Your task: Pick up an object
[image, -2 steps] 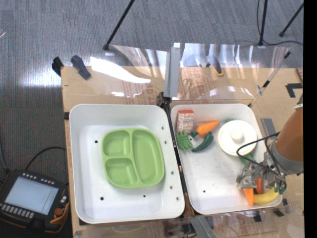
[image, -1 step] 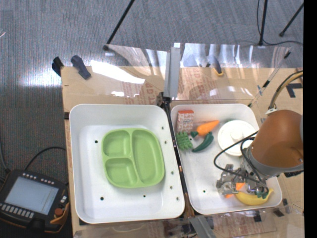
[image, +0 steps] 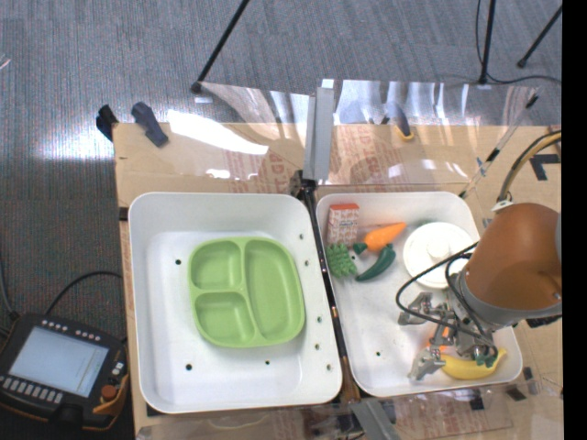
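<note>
Red printed lettering on cardboard sheet (image: 248, 159) behind bins: large characters, seen upside down and under glare, not legible. More red print on same cardboard behind clear panel (image: 431, 149), also unreadable. Small carton (image: 344, 225) in right bin (image: 385, 374): red-and-white face, print too small to read. Handheld pendant (image: 60, 367) on floor at lower left: lit screen, content not legible.

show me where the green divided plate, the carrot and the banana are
green divided plate (image: 246, 291), camera view, on the ridge between its compartments.
carrot (image: 385, 236), camera view, middle of its orange body.
banana (image: 470, 366), camera view, middle of its yellow curve.
</note>
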